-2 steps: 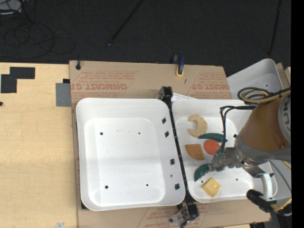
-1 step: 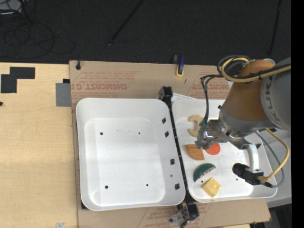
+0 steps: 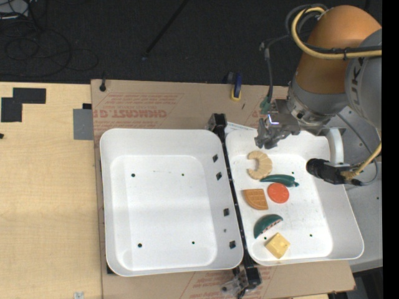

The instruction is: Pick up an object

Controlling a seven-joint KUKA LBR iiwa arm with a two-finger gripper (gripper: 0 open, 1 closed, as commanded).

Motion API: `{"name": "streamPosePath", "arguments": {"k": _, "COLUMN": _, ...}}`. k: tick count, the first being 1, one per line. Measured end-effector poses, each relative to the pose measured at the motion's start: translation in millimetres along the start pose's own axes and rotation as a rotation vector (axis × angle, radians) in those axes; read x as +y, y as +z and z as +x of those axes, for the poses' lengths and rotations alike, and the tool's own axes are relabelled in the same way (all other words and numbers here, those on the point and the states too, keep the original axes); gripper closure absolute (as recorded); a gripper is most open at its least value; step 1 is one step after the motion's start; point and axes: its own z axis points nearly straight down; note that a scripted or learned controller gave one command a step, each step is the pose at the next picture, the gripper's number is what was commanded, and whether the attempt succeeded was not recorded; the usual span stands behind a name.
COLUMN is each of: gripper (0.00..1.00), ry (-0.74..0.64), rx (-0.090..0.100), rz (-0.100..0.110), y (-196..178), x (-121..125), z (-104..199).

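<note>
Clearly, the right bin (image 3: 349,229) holds a croissant (image 3: 260,164), green pepper (image 3: 280,179), tomato slice (image 3: 278,194), toast (image 3: 255,199), watermelon wedge (image 3: 267,223) and cheese (image 3: 277,245). Above the croissant hangs the gripper (image 3: 269,139); how it is set, I cannot tell.

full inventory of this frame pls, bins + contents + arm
white bins: 2, white, side by side on the bench
croissant: 1, tan, right bin, upper left
green pepper: 1, dark green, right bin, below the croissant
tomato: 1, red, right bin, centre
toast: 1, orange-brown, right bin, left of the tomato
watermelon slice: 1, green and red, right bin, lower part
cheese: 1, yellow, right bin, near front edge
clamp: 1, blue and yellow, bench back edge
gripper: 1, grey, above right bin's back edge, over the croissant
</note>
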Motion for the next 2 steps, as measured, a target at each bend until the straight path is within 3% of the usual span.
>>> {"name": "streamPosePath", "arguments": {"k": 1, "gripper": 1.00, "ry": 0.000, "rx": 0.001, "rz": 0.011, "y": -23, "x": 25, "z": 53}}
{"name": "streamPosePath", "arguments": {"k": 2, "gripper": 1.00, "ry": 0.010, "rx": 0.000, "rz": 0.024, "y": -5, "x": -74, "z": 37}}
